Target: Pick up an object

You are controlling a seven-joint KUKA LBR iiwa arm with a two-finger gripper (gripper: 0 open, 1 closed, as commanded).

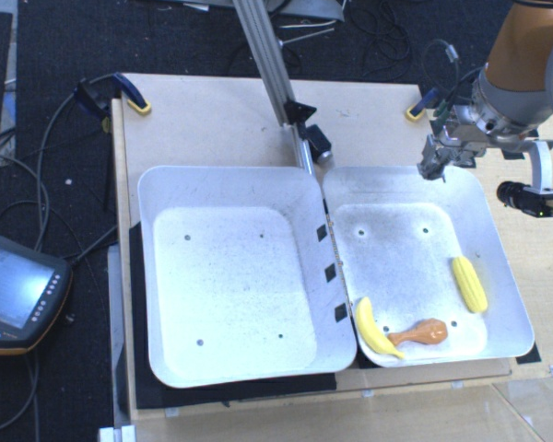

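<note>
At 9 o'clock, off the bench (212, 109), a teach pendant (18, 293) lies on the dark floor. The left bin (166, 191) sits at the centre of the view and nothing shows in it. The right bin (387, 187) touches it along the middle seam and carries all 3 objects, grouped at 5 o'clock. A banana (373, 330) lies curved beside the seam, a chicken drumstick toy (422, 333) just right of it with its narrow end touching or nearly touching the banana, and a corn cob (469, 284) apart from both, near the right wall.

The hand (435, 166) hangs at 2 o'clock over the right bin's far rim, well apart from all 3 items. It has hold of nothing; how far it is open I cannot tell from this angle.

Likely trouble: the banana and drumstick lie so close that a descent there may nudge one aside or clip both. The corn is round and near the sloping wall, so it could roll away.

Count: 2 bins, 1 banana, 1 drumstick, 1 corn cob, 1 pendant.
</note>
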